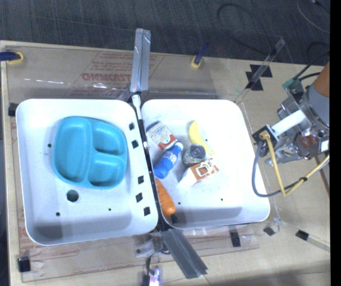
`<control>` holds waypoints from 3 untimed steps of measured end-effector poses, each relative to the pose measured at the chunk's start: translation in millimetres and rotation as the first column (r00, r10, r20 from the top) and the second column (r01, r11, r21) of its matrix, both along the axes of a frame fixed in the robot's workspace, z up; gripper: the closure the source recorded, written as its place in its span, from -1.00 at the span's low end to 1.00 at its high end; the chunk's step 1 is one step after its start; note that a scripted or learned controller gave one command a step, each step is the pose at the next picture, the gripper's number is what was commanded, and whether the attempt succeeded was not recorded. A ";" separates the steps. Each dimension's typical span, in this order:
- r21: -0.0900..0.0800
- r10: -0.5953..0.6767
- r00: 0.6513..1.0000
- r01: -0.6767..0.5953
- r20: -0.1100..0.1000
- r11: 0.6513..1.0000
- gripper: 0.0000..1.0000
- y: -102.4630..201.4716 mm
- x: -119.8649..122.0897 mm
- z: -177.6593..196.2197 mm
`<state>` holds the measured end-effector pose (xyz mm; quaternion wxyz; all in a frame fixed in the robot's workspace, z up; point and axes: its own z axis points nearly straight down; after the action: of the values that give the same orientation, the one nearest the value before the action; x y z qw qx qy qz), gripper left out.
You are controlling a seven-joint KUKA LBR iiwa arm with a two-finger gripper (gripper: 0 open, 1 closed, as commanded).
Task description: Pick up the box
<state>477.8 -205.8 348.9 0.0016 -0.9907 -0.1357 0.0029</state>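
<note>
I see the box (203, 171) lying in the right bin (241, 210), just beside the can (193, 154) and near the blue bottle (167, 161); the gripper (295, 139) sits well apart, outside that bin's right wall. Whether it is clenched or released, I cannot tell.

blue tray (90, 152), yellow banana (196, 137), orange carrot (165, 200), white bins (33, 219)

the two white bins (39, 219) look like smooth, shiny plastic. the blue tray (90, 151) is smooth, matt plastic. the small box (204, 171) looks like printed paper card. the table (69, 70) is pale wood.
</note>
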 end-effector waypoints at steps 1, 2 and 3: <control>0.001 0.010 1.000 -0.010 -0.005 1.000 1.00 1.2 0.7 8.8; 0.003 0.019 1.000 -0.019 -0.009 1.000 1.00 2.3 1.5 17.7; 0.004 0.029 0.999 -0.029 -0.013 1.000 1.00 3.3 2.3 26.7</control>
<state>480.2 -202.5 375.6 0.0044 -0.9886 -0.1499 0.0093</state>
